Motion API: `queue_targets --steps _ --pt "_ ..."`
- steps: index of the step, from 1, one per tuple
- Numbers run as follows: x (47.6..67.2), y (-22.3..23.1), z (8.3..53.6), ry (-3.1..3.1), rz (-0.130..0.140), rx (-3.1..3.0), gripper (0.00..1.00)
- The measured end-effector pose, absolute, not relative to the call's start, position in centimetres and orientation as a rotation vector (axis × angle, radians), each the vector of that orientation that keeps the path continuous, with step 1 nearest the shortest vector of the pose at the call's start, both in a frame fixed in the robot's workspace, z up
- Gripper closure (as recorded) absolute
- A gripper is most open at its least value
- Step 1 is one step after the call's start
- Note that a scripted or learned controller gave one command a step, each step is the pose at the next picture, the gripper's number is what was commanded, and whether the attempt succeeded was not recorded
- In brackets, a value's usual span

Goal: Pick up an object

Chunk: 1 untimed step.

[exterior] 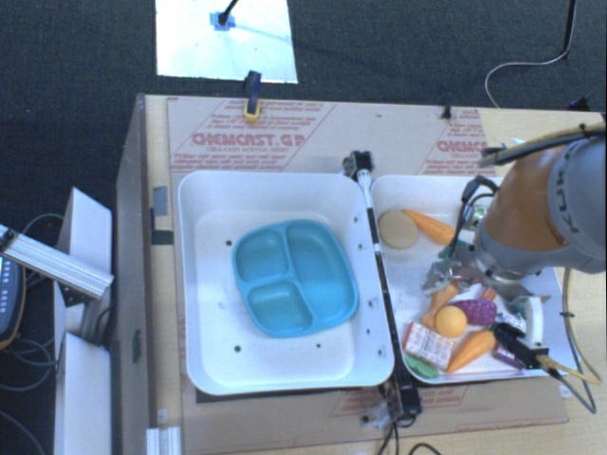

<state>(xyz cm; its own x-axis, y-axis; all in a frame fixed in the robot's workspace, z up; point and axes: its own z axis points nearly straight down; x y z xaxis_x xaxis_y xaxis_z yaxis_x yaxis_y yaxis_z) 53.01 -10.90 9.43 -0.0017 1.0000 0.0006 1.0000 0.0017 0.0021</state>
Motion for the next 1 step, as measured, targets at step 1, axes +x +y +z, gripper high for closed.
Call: queue_targets --steps 1 --pt "57.28 -3.69 19.09 2.224 0.005 2.215 1.0"
